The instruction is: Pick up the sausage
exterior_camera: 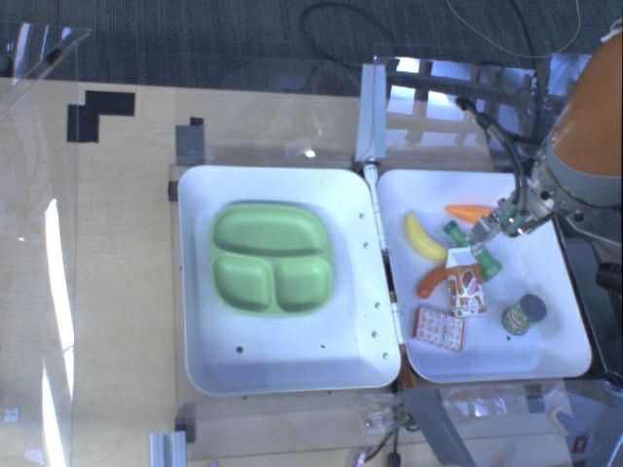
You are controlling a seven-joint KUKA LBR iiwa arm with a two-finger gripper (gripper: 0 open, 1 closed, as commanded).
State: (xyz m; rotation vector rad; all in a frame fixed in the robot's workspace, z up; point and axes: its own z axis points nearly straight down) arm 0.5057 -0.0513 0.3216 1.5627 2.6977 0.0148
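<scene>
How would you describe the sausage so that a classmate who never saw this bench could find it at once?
Look in the right-hand white bin, not the one holding the green tray. Near its middle, below the yellow banana, lies the sausage: a short, curved, reddish-orange piece, beside a small carton.

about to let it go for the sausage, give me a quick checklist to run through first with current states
1. Sausage in view in the right bin: ok.
2. Claw over the right bin: ok.
3. Claw lined up over the sausage: not ok, it sits up and to the right of it.
4. Room around the sausage: not ok, a small carton touches its right end and the banana lies just above.
5. Claw open: cannot tell.
6. Claw free of any item: cannot tell.
</scene>
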